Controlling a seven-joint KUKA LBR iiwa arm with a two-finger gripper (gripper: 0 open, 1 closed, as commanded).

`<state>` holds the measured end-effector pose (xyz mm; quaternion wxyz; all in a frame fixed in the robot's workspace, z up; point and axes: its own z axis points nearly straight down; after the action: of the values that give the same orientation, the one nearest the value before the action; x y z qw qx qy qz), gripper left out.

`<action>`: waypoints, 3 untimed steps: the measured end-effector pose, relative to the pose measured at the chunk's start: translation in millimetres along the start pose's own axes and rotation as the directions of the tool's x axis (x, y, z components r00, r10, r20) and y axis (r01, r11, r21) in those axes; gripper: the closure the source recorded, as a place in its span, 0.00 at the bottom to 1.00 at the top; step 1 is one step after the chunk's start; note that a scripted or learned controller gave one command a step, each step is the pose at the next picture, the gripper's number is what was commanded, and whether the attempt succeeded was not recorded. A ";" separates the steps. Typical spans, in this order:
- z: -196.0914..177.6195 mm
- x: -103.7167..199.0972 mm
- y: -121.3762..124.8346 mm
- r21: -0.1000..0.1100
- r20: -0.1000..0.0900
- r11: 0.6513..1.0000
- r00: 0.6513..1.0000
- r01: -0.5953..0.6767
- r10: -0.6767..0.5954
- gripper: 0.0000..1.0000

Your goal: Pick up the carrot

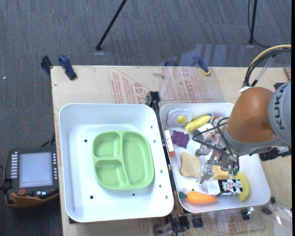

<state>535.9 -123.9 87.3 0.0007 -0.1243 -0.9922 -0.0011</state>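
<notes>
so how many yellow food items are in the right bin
3 clearly: a banana near the far side, another banana by the right wall, a cheese piece under the gripper. The arm may hide more.

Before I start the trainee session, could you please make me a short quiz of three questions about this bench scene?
1. True or false: the carrot lies in the right bin.
2. Which thing sits in the left bin? A) a green divided plate B) a blue cup C) a red bowl
3. Fill in: the slice of bread lies just ____ the purple grapes in the picture.

Key:
1. True; it lies near the bin's front edge, apart from the gripper.
2. A, the green divided plate.
3. Below.
</notes>
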 end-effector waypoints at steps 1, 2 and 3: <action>-1.2 -67.7 46.1 -0.001 0.006 0.999 0.999 0.052 -0.052 0.00; -0.9 -19.5 35.3 0.001 0.003 0.808 0.808 0.589 -0.589 0.00; -0.9 2.9 -35.8 0.003 0.002 0.841 0.841 0.541 -0.541 0.00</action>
<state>524.2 -157.9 88.1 -0.0007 0.1604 -0.9871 0.0001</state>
